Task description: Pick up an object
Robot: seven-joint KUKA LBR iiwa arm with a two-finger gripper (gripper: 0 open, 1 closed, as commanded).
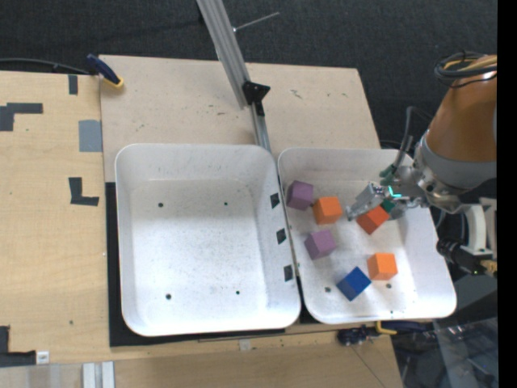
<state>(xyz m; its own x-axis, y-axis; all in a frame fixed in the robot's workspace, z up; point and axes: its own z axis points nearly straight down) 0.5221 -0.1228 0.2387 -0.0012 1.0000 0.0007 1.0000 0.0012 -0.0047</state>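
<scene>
The right bin (424, 285) holds several small cubes. A purple cube (300, 193) and an orange cube (327, 209) lie near its upper left, and a second purple cube (320, 243) sits below them. A blue cube (353, 283) and another orange cube (382, 265) lie toward the front. A red-orange cube (372, 219) rests tilted right under my gripper (367, 204), which reaches in from the right, low over the bin's middle. The gripper's body hides part of that cube, and I cannot tell whether it is touching it.
The left bin (202, 241) stands beside the right one, with a shared rim between them. A slanted metal rail (230, 51) crosses the bench behind the bins. A blue and yellow clamp (105, 69) lies at the far left.
</scene>
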